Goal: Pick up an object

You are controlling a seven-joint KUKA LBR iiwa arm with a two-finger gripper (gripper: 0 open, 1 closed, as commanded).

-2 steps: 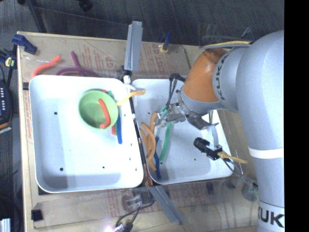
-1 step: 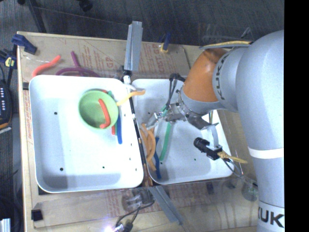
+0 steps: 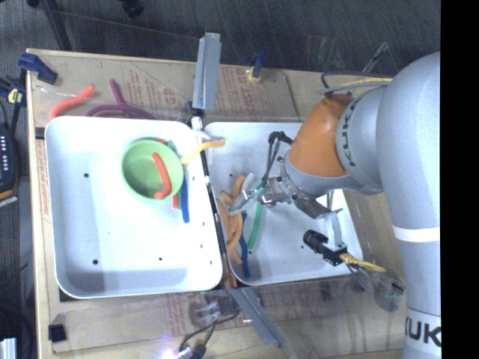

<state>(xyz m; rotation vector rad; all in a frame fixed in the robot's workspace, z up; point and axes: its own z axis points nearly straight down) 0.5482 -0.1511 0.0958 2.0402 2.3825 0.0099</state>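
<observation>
My gripper (image 3: 245, 193) hangs low over the left-middle of the right bin (image 3: 299, 271), pointing left, with the orange-banded wrist behind it. Right under and below it lie a green stick (image 3: 255, 227), several orange sticks (image 3: 233, 229) and a blue stick (image 3: 244, 263), bunched near the bin's left wall. The green stick's upper end sits right at the gripper; whether it is held is hidden. In the left bin (image 3: 112, 268) a green bowl (image 3: 142, 172) holds a red curved piece (image 3: 162, 172), with a blue stick (image 3: 184, 205) beside it. A yellow-orange piece (image 3: 200, 149) lies across the rim between the bins.
Behind the left bin on the bench lie a red-orange tube (image 3: 71, 102) and a purple tube (image 3: 120, 111). A grey metal bar (image 3: 207, 69) stands at the back between the bins. Blue clamps (image 3: 35, 66) grip the bench edge.
</observation>
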